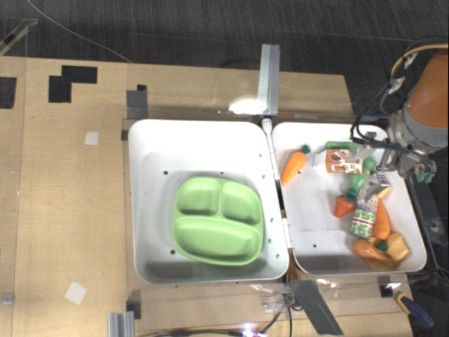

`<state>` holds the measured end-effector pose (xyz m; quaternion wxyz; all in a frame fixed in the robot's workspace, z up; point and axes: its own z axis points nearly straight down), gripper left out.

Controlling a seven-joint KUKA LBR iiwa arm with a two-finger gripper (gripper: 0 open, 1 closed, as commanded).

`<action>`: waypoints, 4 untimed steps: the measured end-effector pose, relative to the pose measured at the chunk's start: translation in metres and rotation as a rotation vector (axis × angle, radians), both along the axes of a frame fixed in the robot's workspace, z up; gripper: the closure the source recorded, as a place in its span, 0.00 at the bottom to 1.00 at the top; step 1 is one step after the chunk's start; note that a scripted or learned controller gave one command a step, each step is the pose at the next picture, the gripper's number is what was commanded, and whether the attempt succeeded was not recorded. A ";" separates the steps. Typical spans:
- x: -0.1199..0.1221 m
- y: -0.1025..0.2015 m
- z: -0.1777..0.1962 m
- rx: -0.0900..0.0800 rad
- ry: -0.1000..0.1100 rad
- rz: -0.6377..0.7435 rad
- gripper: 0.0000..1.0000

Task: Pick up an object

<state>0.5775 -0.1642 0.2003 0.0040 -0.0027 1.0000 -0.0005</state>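
Your gripper (382, 170) hangs over the toy pile (368, 213) at the right bin's (309, 251) three o'clock side; you cannot tell what it grips, if anything. Nothing looks lifted, so the pick remains. A carrot (293, 167) lies alone near ten o'clock.

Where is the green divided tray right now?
The green divided tray lies in the left bin, slightly below its centre, well apart from the lone carrot across the divider in the right bin.
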 end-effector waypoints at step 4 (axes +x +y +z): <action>-0.045 0.011 0.046 0.000 -0.014 -0.153 1.00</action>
